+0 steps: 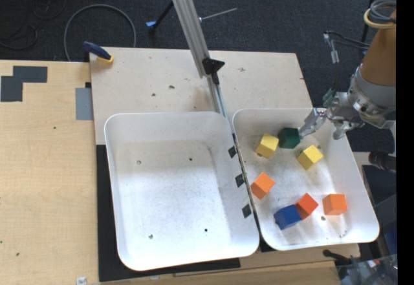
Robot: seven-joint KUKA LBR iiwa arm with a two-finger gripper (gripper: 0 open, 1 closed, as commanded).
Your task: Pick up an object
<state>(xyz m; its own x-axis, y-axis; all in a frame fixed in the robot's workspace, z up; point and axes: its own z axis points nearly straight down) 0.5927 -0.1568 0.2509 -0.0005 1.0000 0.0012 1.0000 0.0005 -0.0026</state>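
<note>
A dark carpeted floor with loose cables fills the top of the frame, and below it a pale wooden table [45, 167] carries a beige board and two shallow white bins set side by side. The left bin [116, 148] takes up the lower middle of the frame; the right bin [362, 212] sits in the lower right, touching it along a shared edge marked by small black clips. A slanted aluminium bar [189, 19] runs from the top centre down toward the gap between the bins.

The arm [378, 64] comes in at the right edge, and its hand [315, 121] hangs over the upper rim of the right bin, just beside a dark green block [289, 137]. The fingers point toward the left of the frame; how far apart they stand cannot be made out, and nothing is visibly between them.

In the right bin, a yellow block [266, 145] lies touching the green one on its left. Another yellow block [310, 156] sits near them to the right. An orange block [262, 185] lies by the bin's left wall. Toward the lower part of the bin, a blue block [287, 216] touches a red-orange block [306, 204], with a further orange block [334, 204] just to their right.
</note>
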